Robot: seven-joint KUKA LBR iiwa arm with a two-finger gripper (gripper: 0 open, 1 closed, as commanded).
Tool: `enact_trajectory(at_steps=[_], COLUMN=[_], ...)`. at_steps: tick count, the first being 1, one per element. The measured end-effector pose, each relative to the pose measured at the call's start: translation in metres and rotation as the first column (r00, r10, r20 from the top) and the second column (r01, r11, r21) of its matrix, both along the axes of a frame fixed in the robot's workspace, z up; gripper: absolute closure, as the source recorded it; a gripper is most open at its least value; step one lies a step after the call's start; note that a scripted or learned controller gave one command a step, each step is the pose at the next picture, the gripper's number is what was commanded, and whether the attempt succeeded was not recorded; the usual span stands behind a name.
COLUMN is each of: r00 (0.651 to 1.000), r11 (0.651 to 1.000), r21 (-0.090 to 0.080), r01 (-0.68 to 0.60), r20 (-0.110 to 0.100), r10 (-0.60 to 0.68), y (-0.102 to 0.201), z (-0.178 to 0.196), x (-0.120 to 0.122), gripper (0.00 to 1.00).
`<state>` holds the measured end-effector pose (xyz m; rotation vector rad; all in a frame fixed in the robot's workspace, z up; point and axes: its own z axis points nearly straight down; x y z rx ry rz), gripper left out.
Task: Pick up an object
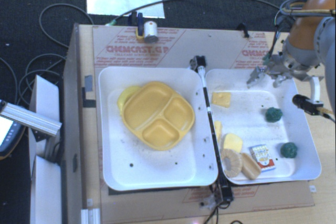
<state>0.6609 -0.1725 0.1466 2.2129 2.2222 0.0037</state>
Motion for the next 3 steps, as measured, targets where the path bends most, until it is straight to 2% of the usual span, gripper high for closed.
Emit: enact_trajectory(at_steps=[1,2,3], r00=[1.0,1.0,1.0], r11=[1.0,1.0,1.0], r21=[0.0,0.002,0.0], r01=[0.003,0.003,0.001], r20=[-0.004,-0.005,0.0], r10=[-0.003,-0.003,-0.001], y=[-0.032,-0.034,-0.034], z=[-0.012,-0.063,-0.051], x=[-0.05,-0.073,-0.071], gripper=[0.0,0.0,1.0])
